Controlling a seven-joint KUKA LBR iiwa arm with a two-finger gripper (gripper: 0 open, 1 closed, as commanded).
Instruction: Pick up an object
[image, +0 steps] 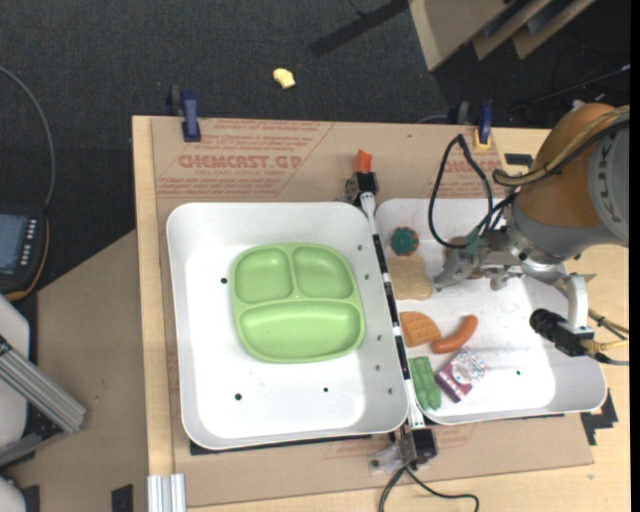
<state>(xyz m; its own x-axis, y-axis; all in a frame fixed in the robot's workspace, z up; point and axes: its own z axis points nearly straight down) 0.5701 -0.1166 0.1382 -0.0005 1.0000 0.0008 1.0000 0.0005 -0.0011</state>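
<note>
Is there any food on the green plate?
No, it's empty. All three sections of the green plate show bare green. The toy food lies in the right bin.

Two white bins (200, 330) — one green divided plate (297, 302), one sausage (455, 333), one teal ball (403, 240)

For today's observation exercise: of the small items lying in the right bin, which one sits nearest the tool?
The tan, bread-like piece, lying just left of the tool. The teal ball sits farther up; the orange sausage, green piece and pink packet lie lower down.
</note>
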